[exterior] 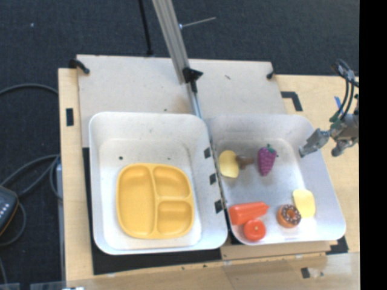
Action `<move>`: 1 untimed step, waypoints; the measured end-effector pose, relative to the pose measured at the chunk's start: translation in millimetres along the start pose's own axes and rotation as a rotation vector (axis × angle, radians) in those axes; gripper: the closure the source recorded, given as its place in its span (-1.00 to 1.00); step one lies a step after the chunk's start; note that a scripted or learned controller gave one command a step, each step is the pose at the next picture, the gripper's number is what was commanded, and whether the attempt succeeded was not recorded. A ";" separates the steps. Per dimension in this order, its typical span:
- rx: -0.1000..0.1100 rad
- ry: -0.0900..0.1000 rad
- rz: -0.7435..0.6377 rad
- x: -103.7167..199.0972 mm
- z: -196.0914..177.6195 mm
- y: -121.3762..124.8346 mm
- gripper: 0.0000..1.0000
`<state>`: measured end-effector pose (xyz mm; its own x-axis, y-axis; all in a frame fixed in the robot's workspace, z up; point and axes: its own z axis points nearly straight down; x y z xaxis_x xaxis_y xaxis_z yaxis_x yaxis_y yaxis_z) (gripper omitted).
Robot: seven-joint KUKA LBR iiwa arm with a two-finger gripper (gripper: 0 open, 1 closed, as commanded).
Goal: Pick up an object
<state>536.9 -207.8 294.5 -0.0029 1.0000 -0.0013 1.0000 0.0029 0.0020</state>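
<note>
- The gripper (pixel 325 141) sits at the 3 o'clock edge of the view, over the 3 o'clock rim of the right bin (pixel 314 132); a grey finger (pixel 313 142) slants toward 8 o'clock, and a second one shows close by at 3 o'clock of it
- Nothing lies between the fingers; how wide the jaws stand I cannot tell, since the wrist is cut by the frame edge
- Cables (pixel 346 92) rise from the gripper toward 12 o'clock
- The right bin carries six toy foods, all apart from the gripper
- A purple grape bunch (pixel 267 159) with a green top lies near the bin's middle, toward 12 o'clock
- A pale yellow piece with a brown stem (pixel 229 164) lies at 9 o'clock of the grapes, close to the bin's 9 o'clock wall
- An orange carrot-like piece (pixel 248 211) lies toward 7 o'clock in the bin, with a red tomato (pixel 254 229) touching or just beside it at 6 o'clock
- A brown doughnut (pixel 289 215) with sprinkles lies toward 5 o'clock, with a yellow block (pixel 304 202) just beside it at 2 o'clock; the two seem to touch
- The left bin (pixel 103 132) holds a yellow divided plate (pixel 155 199), lying flat toward the bin's 6 o'clock side, with three compartments
- A metal pole (pixel 171 32) slants from the 12 o'clock edge of the view down to the seam between the bins
- Both bins rest on a light wooden bench (pixel 69 101), with dark carpet (pixel 60 17) around it
</note>
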 end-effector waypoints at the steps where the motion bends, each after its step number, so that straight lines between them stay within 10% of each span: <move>1: 0.000 0.000 0.000 0.1 0.0 0.1 -1.00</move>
<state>536.9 -207.7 294.5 -0.0027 1.0000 -0.0010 1.0000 0.0027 0.0023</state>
